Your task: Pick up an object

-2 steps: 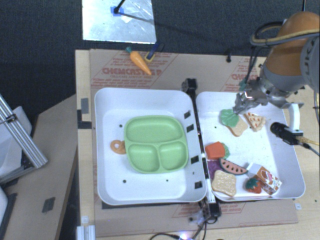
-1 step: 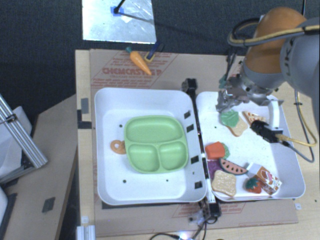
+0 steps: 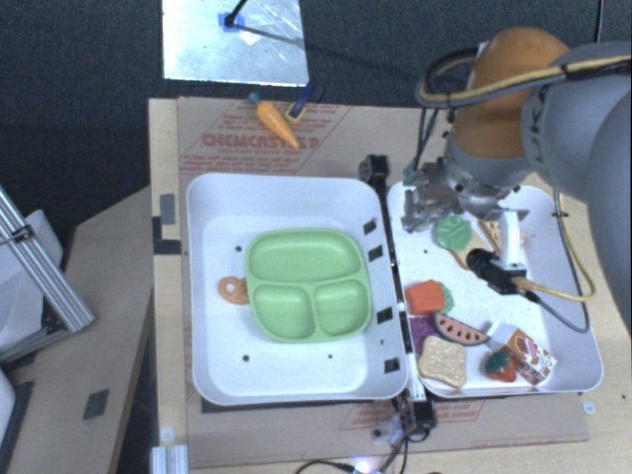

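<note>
- Over the right bin (image 3: 578, 363), the grey arm (image 3: 583, 97) with its orange band reaches in from the right, its wrist hanging low above the bin's far end.
- Left bin (image 3: 212, 363): holds a green divided tray (image 3: 306, 282), with a small orange ring (image 3: 234, 290) just beside the tray's left edge.
- Right bin, near end: a cluster of toy foods, among them a watermelon slice (image 3: 461, 329), a slice of bread (image 3: 443, 361), an orange-red block (image 3: 426, 296), a strawberry (image 3: 499, 365) and a small carton (image 3: 528, 355).
- Gripper (image 3: 427, 208): it sits at the far left corner of the right bin; whether it is wide or narrow I cannot tell, and nothing is seen lifted by it.
- Nearest candidate: a green toy piece (image 3: 453, 232), lying on the bin floor just beside the gripper.
- Beyond the bins, a toy carrot (image 3: 276, 123) lies on the cardboard.
- Progress, as I judge it: the arm is at the approach stage; no object is picked yet, so closing on one and lifting it remain.
</note>
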